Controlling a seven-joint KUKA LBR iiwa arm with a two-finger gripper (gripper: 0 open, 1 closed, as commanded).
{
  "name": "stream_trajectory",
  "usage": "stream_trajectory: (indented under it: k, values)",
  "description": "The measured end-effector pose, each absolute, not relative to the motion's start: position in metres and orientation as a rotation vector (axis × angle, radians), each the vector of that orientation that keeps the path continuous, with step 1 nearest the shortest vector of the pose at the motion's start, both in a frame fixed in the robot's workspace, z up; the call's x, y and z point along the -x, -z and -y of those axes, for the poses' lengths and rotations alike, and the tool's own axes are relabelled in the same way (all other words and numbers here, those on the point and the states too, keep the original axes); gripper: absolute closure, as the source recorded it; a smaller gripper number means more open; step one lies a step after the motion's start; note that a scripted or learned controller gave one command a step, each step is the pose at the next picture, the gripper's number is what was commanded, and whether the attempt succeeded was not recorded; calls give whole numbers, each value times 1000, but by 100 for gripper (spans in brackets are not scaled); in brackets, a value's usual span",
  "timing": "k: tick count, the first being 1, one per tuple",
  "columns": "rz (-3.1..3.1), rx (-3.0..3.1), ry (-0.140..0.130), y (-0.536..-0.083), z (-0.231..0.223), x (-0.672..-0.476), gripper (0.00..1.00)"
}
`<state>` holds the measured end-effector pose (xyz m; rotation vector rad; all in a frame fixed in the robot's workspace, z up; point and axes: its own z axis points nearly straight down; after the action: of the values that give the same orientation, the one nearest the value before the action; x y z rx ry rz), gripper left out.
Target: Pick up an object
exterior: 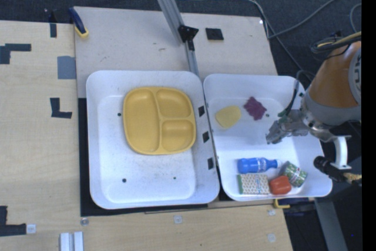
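Gripper [275, 137] hangs over the right bin [235, 84], in its middle-right part, nothing seen between the fingers; whether they are spread or pressed together, cannot tell, too blurred and dark. No object picked yet, judged from how things lie.

Candidates, all in the right bin, placed from the gripper:
- purple crumpled item [255, 107]: up and a bit left, near, the closest.
- pale yellow lump [228, 116]: left and slightly up, farther than the purple one.
- blue bottle [256, 164]: below and a little left, near; lies on its side, long axis running left-right, cap end toward the right.
- green-patterned packet [254, 184]: below the bottle, touching or just beside it.
- red object [280, 186]: straight below, by the bin's near wall.
- green can-like item [294, 174]: below and right, just beside the red one.

Likely target: purple item or bottle, both near. For the bottle, the fingers should close across the short axis. The lower cluster is crowded, so there is a risk of nudging neighbours.

Left bin [97, 126] holds a yellow divided plate [159, 120], well apart to the left, out of play.
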<state>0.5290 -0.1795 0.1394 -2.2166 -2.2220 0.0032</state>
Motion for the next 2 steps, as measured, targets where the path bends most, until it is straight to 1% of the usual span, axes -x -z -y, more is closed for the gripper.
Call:
stream_trajectory:
  k: [1,2]
  values:
    - [2224,2223,1,-185,187,-529,100]
    - [2225,2221,1,-219,187,-529,100]
